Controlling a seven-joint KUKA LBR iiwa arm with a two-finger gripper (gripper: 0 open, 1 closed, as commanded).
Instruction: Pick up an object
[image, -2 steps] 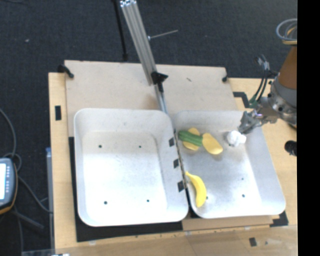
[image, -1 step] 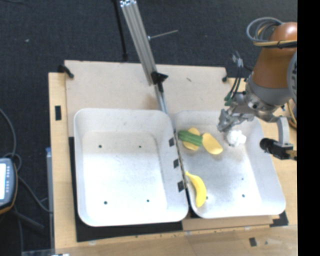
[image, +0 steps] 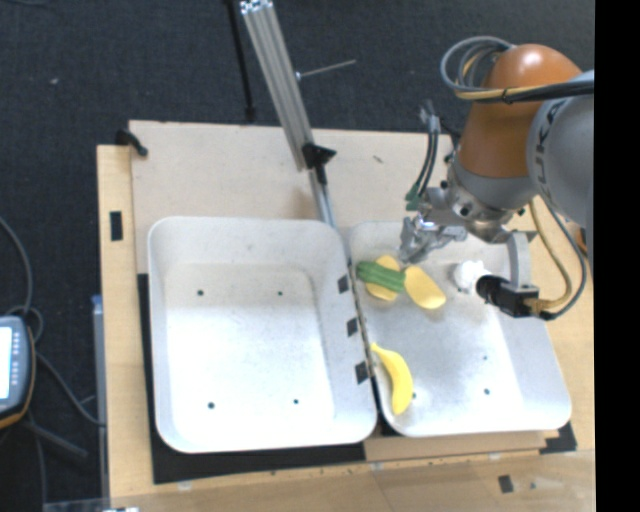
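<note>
Lying in the right bin are several small things: a green piece beside the inner wall, a yellow rounded piece partly under it, a pale yellow oval piece just to their right, a small white piece farther right, and a banana lower down, close against the bin's left wall. The banana is bright yellow and curved; the oval piece is smooth and matte. The green piece is long and narrow, set at a slant across the yellow one, and the two touch.

No brand, label or writing can be read on any of them, nor on the bins.

The hand hangs at the end of the grey arm with its orange band, above the upper part of the right bin, just above the green and yellow cluster. Whether its fingers are spread or pressed together cannot be told from this angle, and nothing is seen held in it.

The left bin sits beside the right one on the bench.
</note>
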